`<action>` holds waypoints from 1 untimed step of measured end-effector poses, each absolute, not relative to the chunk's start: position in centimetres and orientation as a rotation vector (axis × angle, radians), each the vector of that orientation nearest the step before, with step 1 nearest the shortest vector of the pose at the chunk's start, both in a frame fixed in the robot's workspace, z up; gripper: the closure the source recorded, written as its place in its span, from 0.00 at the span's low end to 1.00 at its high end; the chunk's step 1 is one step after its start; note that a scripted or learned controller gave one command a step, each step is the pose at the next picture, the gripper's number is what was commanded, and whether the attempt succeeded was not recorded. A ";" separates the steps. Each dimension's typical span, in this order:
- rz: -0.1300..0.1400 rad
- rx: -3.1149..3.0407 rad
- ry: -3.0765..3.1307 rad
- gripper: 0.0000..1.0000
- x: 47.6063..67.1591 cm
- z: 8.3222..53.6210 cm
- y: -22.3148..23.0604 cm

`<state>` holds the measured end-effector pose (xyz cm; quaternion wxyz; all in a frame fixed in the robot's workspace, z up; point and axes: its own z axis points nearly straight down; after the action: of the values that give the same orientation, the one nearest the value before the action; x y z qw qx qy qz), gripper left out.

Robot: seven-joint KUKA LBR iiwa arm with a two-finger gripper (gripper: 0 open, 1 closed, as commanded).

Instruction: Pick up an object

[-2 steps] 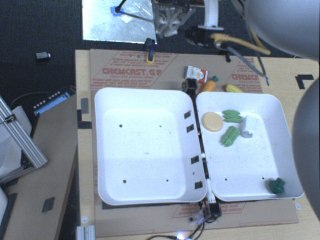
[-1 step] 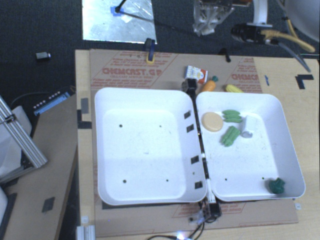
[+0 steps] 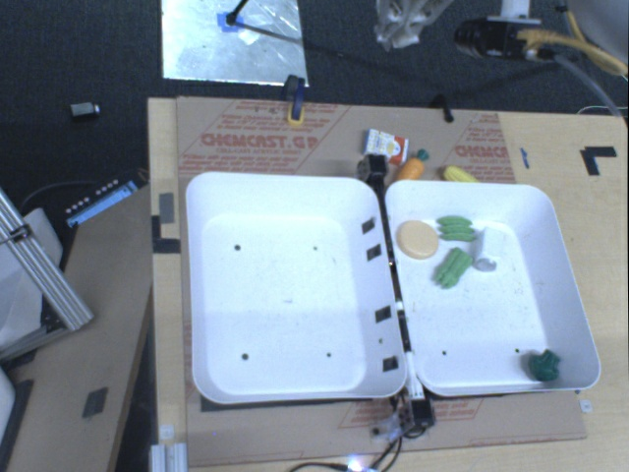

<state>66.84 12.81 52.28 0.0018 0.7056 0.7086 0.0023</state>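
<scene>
Camera view: gripper (image 3: 411, 26) hangs up at 12 o'clock beyond bench, well apart from bins; grip state, cannot tell. Right bin (image 3: 550, 264) holds tan disc (image 3: 417, 239), two green pods (image 3: 455, 228), (image 3: 451, 267) beside it, dark green piece (image 3: 543, 366) at 5 o'clock corner.

tan disc (image 3: 417, 239) flat | two green pods (image 3: 453, 247) beside it | dark green piece (image 3: 543, 366) in near-right corner

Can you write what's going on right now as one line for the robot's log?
end effector: raised beyond bins, holding nothing seen | right bin: tan disc, two green pods, dark green piece | pick: not yet done
</scene>
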 end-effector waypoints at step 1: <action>0.004 2.216 2.225 1.00 63.6 53.0 12.6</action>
<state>63.55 12.55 52.96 0.0004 0.7056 0.7086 0.0012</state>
